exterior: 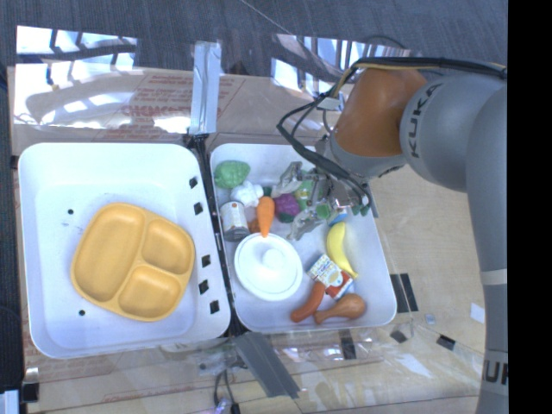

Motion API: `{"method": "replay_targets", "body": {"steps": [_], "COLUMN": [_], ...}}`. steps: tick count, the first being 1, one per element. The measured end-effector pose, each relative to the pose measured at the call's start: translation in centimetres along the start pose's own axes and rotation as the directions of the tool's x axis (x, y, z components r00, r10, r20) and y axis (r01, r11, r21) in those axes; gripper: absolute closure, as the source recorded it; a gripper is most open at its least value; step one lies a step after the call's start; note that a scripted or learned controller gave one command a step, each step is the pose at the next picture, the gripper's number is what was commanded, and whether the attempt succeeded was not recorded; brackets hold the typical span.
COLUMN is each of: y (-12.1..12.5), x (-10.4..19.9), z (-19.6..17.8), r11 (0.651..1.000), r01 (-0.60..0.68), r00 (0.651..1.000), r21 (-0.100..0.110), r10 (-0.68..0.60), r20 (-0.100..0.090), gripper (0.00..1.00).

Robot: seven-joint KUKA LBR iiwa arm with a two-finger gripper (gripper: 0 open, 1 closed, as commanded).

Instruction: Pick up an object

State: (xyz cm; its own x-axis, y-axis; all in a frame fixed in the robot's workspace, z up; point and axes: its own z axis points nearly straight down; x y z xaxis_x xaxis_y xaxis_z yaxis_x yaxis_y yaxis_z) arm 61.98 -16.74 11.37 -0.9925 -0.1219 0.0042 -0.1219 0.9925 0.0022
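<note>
Camera view: two bins (pixel 43 231), one yellow tray (pixel 132 260), one banana (pixel 339 247).

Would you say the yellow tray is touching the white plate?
Apart: the camera view shows the yellow tray in the left bin and the white plate in the right bin.

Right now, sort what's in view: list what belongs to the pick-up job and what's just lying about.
Job: gripper, over the right bin; candidates there: carrot, banana, green lettuce, drumstick, can, white plate.

Lying about: yellow divided tray in the left bin.
</note>
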Motion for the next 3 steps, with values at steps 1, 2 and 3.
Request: {"method": "replay_targets", "body": {"steps": [1, 2, 3], "y": [5.1, 6.0, 6.4], "x": [-3.9, -1.8, -1.9], "z": [1.4, 1.4, 0.4], "r11": [0.973, 0.922, 0.925], "r01": [-0.23, -0.386, -0.379], "r00": [0.973, 0.922, 0.925], "r21": [0.007, 0.013, 0.009], "r10": [0.23, 0.386, 0.379], "r20": [0.01, 0.028, 0.024], "gripper": [0.0, 0.0, 1.0]}}
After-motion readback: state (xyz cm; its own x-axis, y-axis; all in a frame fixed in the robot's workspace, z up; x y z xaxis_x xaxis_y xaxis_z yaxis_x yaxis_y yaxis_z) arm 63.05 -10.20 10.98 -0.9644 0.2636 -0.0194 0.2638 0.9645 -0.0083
